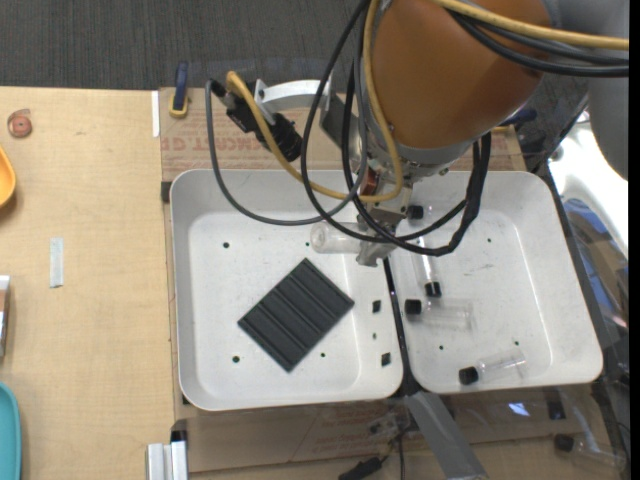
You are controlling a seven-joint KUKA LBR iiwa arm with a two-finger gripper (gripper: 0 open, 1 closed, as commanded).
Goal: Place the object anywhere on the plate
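A dark grey ridged plate (297, 313) lies flat and turned diagonally in the left bin (200, 298). My gripper (372, 252) hangs under the orange wrist band, above the divide between the two bins and just past the plate's upper right corner. A clear plastic tube (333, 239) sticks out leftward from between its fingers, lying level over the back of the left bin. The gripper is shut on this tube. Black and yellow cables hide much of the wrist.
In the right bin (560, 298) lie three more clear tubes with black caps: one (428, 273) near the divide, one (440, 314) mid-bin, one (495, 368) near the front edge. A wooden bench top (80, 268) lies to the left.
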